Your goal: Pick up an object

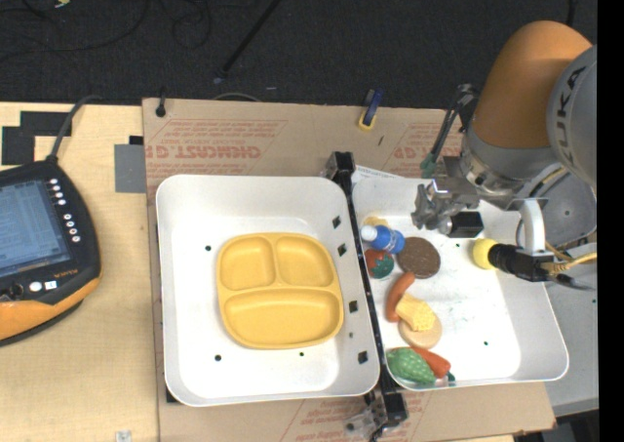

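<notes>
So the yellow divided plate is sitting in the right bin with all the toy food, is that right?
Not quite. The camera view shows the yellow divided plate in the left bin, by itself. The toy food lies in the right bin.

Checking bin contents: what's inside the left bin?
A yellow tray with three compartments, lying flat in the left bin. Bare white floor shows around it. Whatever lies under the tray is covered.
</notes>
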